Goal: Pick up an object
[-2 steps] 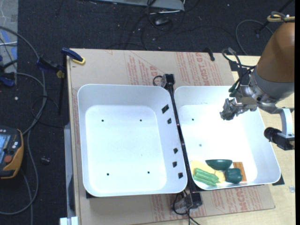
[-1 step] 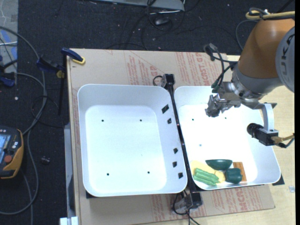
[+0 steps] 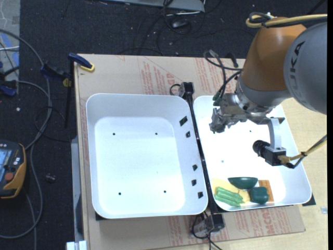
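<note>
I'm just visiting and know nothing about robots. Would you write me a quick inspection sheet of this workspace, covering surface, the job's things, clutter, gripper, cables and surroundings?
Surface: brown bench bearing a left bin and a right bin.
Job's things: green ridged piece, dark green bowl-like piece, green block and yellow flat piece, clustered at the right bin's near edge.
Clutter: blue and yellow clamp at the bench corner.
Gripper: gripper over the right bin's far part, apart from the cluster.
Cables: cables on the floor at left.
Surroundings: dark floor; orange handheld device.
</note>
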